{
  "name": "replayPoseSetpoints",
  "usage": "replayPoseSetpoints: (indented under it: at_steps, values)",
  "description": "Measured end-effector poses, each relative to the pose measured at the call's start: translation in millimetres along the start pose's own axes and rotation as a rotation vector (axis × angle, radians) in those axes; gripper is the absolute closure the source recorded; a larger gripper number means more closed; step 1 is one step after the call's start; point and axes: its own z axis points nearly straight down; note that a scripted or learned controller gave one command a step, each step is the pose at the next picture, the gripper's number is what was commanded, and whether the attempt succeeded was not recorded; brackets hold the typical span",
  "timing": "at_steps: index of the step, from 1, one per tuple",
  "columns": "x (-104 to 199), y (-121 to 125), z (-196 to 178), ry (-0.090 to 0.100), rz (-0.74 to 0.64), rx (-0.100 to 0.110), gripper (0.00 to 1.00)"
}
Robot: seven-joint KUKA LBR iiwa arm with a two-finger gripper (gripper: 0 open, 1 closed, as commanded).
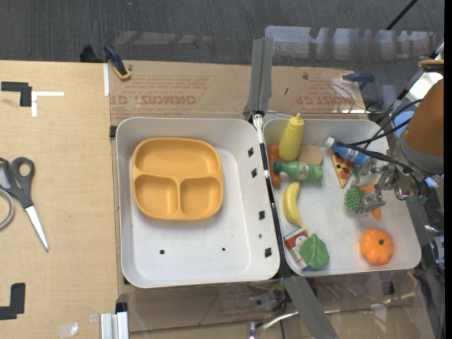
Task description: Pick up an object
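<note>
Your gripper hangs by the right bin's right edge, over the green toy; its grip can't be told.

The grey arm with its orange band is cut off by the right edge, its metal gripper blurs into cables above the bumpy green toy, and the grey-handled scissors adjoin a ring clipped at the left edge.

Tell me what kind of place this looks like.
Probably a robotics lab bench for pick-up trials: two shallow white bins side by side, plastic toy food like a yellow banana, and a grey robot arm's gripper reaching in.
</note>
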Motion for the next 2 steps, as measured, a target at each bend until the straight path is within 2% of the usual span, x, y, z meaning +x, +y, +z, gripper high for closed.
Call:
replayPoseSetpoints:
  at_steps: [1,2]
  values:
    - [-35,39,-49,0.006,0.148,-0.002,1.00]
    - [14,31,-40,0.012,0.419,0.000,1.00]
